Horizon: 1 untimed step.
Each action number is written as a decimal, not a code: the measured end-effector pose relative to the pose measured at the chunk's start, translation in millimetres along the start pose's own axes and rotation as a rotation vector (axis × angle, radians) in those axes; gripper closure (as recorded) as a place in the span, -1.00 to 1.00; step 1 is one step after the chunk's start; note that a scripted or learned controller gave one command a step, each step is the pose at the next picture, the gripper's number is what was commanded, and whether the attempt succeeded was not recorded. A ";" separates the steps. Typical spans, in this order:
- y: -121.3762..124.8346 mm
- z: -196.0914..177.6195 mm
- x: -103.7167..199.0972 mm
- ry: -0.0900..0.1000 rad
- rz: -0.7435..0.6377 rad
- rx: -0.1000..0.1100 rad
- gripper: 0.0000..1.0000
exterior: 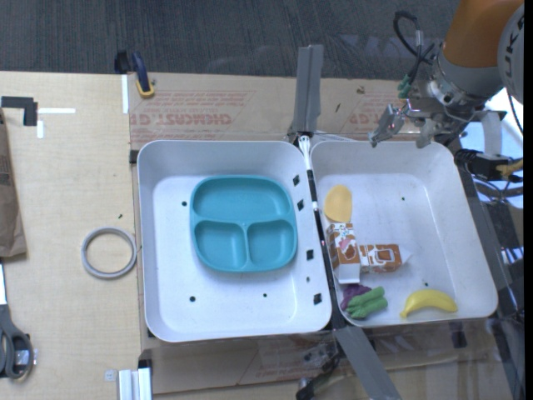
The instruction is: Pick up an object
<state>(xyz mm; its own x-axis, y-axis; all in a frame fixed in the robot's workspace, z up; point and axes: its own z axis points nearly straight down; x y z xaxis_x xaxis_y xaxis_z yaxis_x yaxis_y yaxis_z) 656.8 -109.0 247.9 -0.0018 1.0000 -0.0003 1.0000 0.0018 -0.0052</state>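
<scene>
In the right bin (433,182) lie a yellow round chip-like piece (338,202), a brown and white carton (343,246) beside a second small carton (381,257), a green and purple toy vegetable (365,301) and a yellow banana (429,302). My gripper (407,129) hangs over the bin's far rim, above and well behind these objects. Its two fingers stand apart, open, with nothing between them.
The left bin (166,248) holds a teal divided plate (244,223). A roll of tape (109,252) lies on the bench to the left, scissors (15,348) at the lower left. A grey divider post (309,90) rises between the bins at the back.
</scene>
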 end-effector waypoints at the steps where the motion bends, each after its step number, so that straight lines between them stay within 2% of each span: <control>1: -87.4 65.4 -29.6 0.000 0.058 0.000 -1.00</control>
<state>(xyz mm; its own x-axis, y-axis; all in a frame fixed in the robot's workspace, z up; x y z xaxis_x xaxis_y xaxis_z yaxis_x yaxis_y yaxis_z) 569.0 -138.8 182.9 0.0562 0.9984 -0.0001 0.9984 -0.0562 -0.0056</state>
